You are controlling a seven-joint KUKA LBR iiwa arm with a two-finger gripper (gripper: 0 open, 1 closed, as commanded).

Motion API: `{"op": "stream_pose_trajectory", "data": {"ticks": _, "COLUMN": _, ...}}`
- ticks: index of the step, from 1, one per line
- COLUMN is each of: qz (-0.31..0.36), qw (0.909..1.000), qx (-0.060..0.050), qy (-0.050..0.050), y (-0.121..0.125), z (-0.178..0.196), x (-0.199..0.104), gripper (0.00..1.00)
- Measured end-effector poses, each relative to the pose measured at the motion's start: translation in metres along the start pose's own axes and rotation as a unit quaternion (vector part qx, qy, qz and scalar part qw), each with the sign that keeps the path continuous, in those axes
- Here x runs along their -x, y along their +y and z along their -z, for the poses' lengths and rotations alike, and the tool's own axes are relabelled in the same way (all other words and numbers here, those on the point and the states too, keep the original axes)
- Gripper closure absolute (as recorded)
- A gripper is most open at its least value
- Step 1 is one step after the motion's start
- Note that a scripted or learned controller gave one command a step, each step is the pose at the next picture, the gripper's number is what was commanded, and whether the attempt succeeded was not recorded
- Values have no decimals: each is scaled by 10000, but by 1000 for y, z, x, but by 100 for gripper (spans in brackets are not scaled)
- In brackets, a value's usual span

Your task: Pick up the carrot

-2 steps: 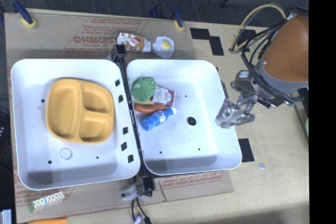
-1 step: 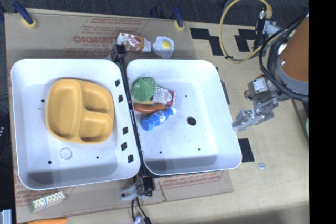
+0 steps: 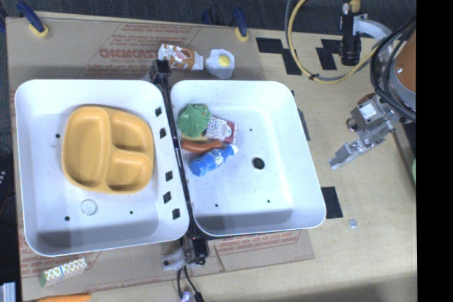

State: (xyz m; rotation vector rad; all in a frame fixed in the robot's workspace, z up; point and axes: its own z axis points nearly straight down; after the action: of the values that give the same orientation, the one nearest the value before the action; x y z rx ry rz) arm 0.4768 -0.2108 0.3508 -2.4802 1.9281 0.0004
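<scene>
Fingers (image 3: pixel 354 150) of the grey two-finger gripper (image 3: pixel 343 145) look parted with nothing between them, though the angle makes this hard to read. The gripper hangs over the bare bench, just beside the right shallow white bin's (image 3: pixel 283 208) outer rim. The orange tapered plastic carrot (image 3: pixel 202 146) lies at that bin's left side, well apart from the gripper. It is wedged between the green leafy toy vegetable (image 3: pixel 192 119), the red-and-white packet (image 3: pixel 221 129) and the blue crumpled object (image 3: pixel 211 160), seemingly touching all three. Step in hand, judged: approach, no grasp begun. Next move calls for travelling left across the bin, aligning the jaws across the carrot's narrow width, and descending without catching the neighbours.
</scene>
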Motion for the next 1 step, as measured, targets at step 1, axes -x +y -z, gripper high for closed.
{"op": "stream_pose_trajectory", "data": {"ticks": 1, "qz": 1053, "qw": 9944, "qx": 25, "qy": -16, "y": -5, "z": -161, "x": 23, "gripper": 100}}
